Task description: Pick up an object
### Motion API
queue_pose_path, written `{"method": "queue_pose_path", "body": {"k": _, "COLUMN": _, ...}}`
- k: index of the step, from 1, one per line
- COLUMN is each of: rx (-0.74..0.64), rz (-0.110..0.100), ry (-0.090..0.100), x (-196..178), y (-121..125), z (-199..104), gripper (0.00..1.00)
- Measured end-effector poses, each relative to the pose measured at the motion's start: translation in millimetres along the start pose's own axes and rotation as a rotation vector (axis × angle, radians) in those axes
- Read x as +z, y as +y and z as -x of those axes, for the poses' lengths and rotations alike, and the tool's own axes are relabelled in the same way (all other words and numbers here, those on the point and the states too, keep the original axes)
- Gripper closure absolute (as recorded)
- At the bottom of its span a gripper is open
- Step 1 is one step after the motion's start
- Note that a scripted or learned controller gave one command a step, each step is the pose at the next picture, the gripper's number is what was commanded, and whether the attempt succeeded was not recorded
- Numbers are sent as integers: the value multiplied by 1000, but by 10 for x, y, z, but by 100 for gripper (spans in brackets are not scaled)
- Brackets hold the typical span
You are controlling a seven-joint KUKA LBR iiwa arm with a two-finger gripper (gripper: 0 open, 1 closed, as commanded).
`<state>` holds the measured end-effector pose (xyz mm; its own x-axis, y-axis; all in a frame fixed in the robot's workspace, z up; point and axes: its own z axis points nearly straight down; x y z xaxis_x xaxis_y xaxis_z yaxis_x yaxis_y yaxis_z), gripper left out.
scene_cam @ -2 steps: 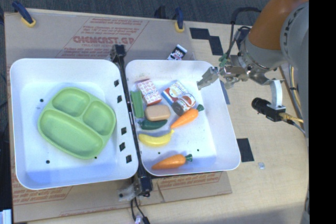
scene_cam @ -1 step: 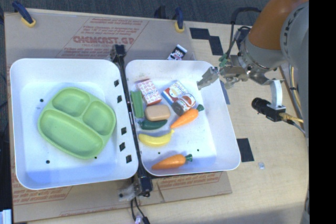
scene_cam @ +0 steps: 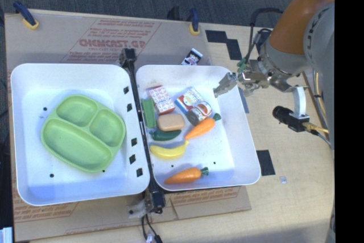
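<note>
Cardboard sheeting covers the bench, clipped at its far edge, and on it two shallow white bins sit side by side. From the single overhead camera, the left bin holds a green divided plate. The right bin holds the candidates for picking: two small printed cartons and, a tan block, a dark green vegetable, a banana, and two carrots, one lying slantwise near the middle and one close to the near wall.

All of these lie in the bin, so as I judge it the pick is not yet made; choosing a target, descending and closing all remain.

The gripper sits at the bin's far right corner, above the rim, well apart from the nearest carton. Nothing is seen between its fingers, and whether they are spread or closed I cannot tell at this angle
</note>
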<state>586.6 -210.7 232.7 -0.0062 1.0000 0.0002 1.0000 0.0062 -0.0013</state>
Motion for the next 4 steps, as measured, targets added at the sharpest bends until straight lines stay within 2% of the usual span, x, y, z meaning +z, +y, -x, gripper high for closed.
{"method": "queue_pose_path", "body": {"k": 4, "rx": 0, "rz": 0, "ry": 0, "x": 0, "y": 0, "z": 0, "gripper": 0}}
